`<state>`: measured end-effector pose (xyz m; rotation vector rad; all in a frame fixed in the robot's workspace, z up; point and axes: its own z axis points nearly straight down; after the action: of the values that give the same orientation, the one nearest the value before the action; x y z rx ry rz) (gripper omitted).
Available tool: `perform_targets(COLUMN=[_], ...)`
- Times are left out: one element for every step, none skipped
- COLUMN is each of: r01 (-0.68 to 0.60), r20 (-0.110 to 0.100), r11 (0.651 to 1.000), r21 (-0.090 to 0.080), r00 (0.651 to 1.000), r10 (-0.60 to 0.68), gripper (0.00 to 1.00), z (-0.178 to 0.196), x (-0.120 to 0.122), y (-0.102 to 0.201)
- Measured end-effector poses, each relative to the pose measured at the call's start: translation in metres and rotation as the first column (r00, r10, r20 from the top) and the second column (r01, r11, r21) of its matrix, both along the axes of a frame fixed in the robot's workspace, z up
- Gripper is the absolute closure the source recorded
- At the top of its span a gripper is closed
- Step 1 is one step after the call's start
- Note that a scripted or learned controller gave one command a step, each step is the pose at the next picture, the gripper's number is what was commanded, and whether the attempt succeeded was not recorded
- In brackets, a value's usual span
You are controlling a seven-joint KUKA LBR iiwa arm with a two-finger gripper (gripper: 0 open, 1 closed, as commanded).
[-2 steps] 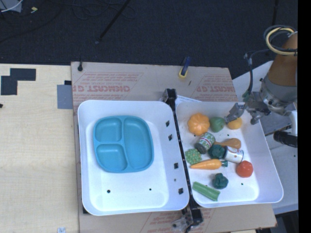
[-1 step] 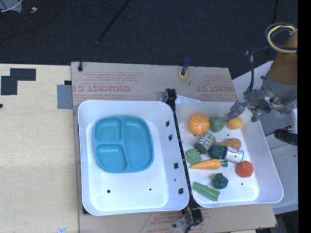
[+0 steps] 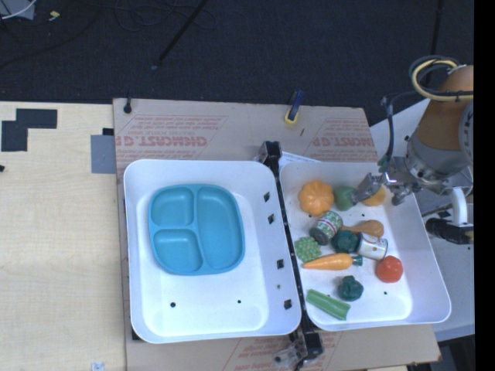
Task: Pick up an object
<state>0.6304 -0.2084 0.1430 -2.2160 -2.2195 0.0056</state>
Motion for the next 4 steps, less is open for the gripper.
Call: perform_targets(r01=[-0.003, -0.005, 0.0, 0.002], r20=[-0.002, 0.002, 0.008, 0.01], r11=[1.0, 1.0, 1.0, 1.0], r21=[0.001, 0.0, -0.002, -0.003], r00=[1.0, 1.0, 1.0, 1.0], r10=[0.003, 0.005, 0.0, -0.002], gripper=[0.0, 1.0, 1.0, 1.0], z=[-0.054, -0.041, 0.003, 0.066], x=[-0.001, 0.001, 0.001, -0.002], y=[0.003, 0.003, -0.002, -0.005])
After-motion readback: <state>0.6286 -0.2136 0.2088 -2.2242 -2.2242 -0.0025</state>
